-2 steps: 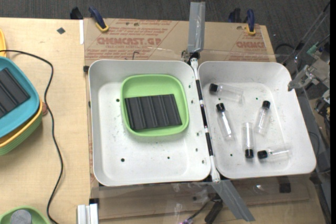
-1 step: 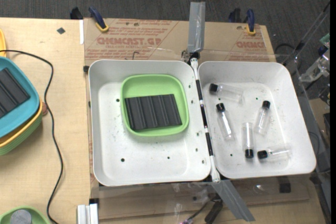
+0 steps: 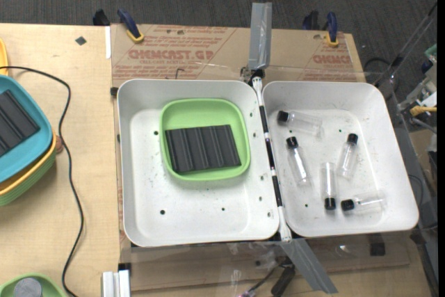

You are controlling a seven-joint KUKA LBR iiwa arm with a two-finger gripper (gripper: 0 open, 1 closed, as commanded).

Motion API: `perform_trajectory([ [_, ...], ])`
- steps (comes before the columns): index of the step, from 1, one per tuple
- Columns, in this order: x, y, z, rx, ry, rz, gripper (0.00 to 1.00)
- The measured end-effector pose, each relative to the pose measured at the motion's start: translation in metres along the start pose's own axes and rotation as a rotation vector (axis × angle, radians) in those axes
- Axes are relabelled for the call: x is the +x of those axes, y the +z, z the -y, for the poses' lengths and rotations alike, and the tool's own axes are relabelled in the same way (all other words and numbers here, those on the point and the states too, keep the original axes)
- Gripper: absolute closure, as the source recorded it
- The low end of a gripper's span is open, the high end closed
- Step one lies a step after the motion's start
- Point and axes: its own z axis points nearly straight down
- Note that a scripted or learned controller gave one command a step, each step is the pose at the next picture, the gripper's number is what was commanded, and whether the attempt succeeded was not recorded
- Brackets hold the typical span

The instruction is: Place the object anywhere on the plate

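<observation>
A green square plate [image 3: 205, 115] sits in the left white bin [image 3: 139, 177], with a dark ribbed mat [image 3: 204, 148] lying on it. Several clear vials with black caps lie in the right white bin [image 3: 389, 149]: one at the upper left [image 3: 300, 122], one left of centre [image 3: 297, 158], one at the right [image 3: 347, 155], one lower in the middle [image 3: 327, 186] and one at the bottom right [image 3: 362, 204].
A cardboard sheet [image 3: 208, 52] held by clamps lies behind the bins. A stack of teal and green trays [image 3: 24, 142] stands at the far left, with a black cable [image 3: 69, 170] running down the wooden bench.
</observation>
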Motion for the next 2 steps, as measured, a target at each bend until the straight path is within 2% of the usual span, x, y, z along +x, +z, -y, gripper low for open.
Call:
perform_trajectory([
  [1, 0.019, -0.041, -0.010, -0.001, 0.205, -0.001, 0.00],
  [2, 0.021, 0.003, -0.011, 0.001, 0.235, 0.001, 0.00],
])
